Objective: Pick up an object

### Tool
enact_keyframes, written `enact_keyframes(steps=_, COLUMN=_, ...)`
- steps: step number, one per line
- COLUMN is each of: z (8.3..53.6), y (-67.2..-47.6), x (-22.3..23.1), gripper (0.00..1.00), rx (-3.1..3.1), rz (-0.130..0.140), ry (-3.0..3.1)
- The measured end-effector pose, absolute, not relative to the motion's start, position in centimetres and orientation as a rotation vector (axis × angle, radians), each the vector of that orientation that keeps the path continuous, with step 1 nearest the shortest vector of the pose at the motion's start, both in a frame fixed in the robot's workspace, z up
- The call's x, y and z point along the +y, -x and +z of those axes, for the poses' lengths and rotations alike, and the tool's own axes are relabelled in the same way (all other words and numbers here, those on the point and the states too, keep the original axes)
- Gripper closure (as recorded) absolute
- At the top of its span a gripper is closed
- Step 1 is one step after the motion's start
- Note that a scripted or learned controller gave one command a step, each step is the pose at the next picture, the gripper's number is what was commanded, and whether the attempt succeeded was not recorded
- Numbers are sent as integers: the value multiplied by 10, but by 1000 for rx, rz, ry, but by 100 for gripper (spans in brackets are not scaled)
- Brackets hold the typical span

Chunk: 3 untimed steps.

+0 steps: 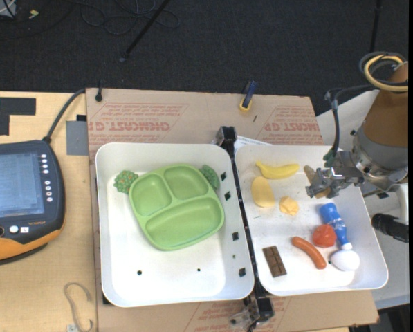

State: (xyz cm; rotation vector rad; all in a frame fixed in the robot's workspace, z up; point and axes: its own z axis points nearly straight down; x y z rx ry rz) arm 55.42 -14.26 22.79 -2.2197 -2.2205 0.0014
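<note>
The pincer [322, 184] hangs over the right bin [372, 282] near its right side; whether it is released or clenched cannot be told. Just below it lie a blue bottle [333, 218], a red tomato [324, 236] and a white egg [344, 260]. To its left sit a banana [277, 170], a sausage [308, 252] and a brown bar [274, 261]. The left bin [123, 268] holds a green tray [175, 206].
</note>
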Motion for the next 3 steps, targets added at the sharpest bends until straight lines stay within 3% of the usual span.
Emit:
enact_keyframes(steps=2, z=221, y=-592, x=-36, gripper=100, rx=-2224, rz=2, ry=2215)
enact_keyframes(steps=3, z=232, y=-601, x=7, gripper=100, rx=-2222, rz=2, ry=2217)
